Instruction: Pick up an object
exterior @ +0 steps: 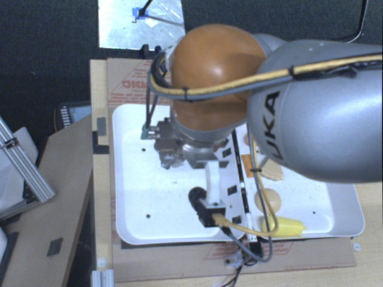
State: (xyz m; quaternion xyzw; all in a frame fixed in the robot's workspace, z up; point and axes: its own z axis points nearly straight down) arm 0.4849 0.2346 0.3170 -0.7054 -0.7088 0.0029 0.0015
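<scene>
- Arm (323, 118) — a grey body that enters from the right of the view and covers much of both bins. Its orange band (215, 70) shows as a large dome near the top centre.
- Gripper (172, 149) — a metal assembly just below the orange band, hanging over the upper part of the left bin (140, 184). Seen from above, its state, clasped or released, cannot be told, and nothing can be seen held in it.
- Left bin — a shallow white tray. The bare floor beside the gripper carries a few small dark specks.
- Right bin (335, 211) — a second white tray touching the first along a dark seam, largely hidden under the arm.
- Yellow object (286, 226) — lies near the front wall of the right bin, well apart from the gripper.
- Round tan object (272, 201) — sits just behind the yellow one in the same bin.
- Flat pale-orange piece (273, 171) — lies behind the round object, partly under the arm's edge.
- Cardboard sheet (122, 85) — lies beneath both bins, with red print along its far side.
- Silvery sheet (140, 17) — lies on the dark surface beyond the cardboard.
- Metal rail (27, 169) — slants across the left edge of the view.
</scene>
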